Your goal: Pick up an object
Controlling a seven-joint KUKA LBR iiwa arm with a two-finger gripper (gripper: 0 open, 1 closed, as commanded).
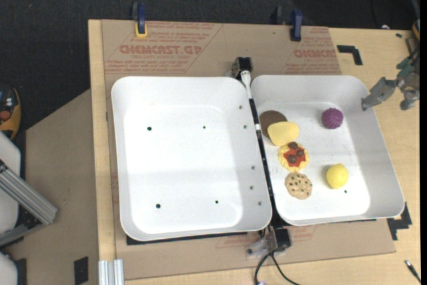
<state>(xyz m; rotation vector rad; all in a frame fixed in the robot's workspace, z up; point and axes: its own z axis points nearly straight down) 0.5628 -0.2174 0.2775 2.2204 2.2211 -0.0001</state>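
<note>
We find two shallow white bins side by side on a brown bench board point(200, 43). The left bin point(133, 97) shows only small dark dots on its floor. The right bin point(373, 170) carries all the loose items, gathered mostly along its left half.

Contents of the right bin, as we record them:
- a brown disc point(269, 119) near the inner wall, partly overlapped by a pale yellow piece point(283, 133) that lies against it;
- a round item with red and dark topping point(293, 156) just below the yellow piece, touching or nearly touching it;
- a chocolate-chip cookie point(298, 185) just below that;
- a yellow ball point(337, 176) to the right of the cookie, apart from it;
- a purple ball point(332, 118) toward the far side, standing alone.

The gripper point(392, 91) sits at the right edge of the view, over the far right rim of the right bin. Its two grey fingers point(375, 93) are spread apart and released, with nothing between them. It is well apart from every item; the purple ball is the nearest.

Two blue clamps point(295, 25) grip the far edge of the board.
</note>
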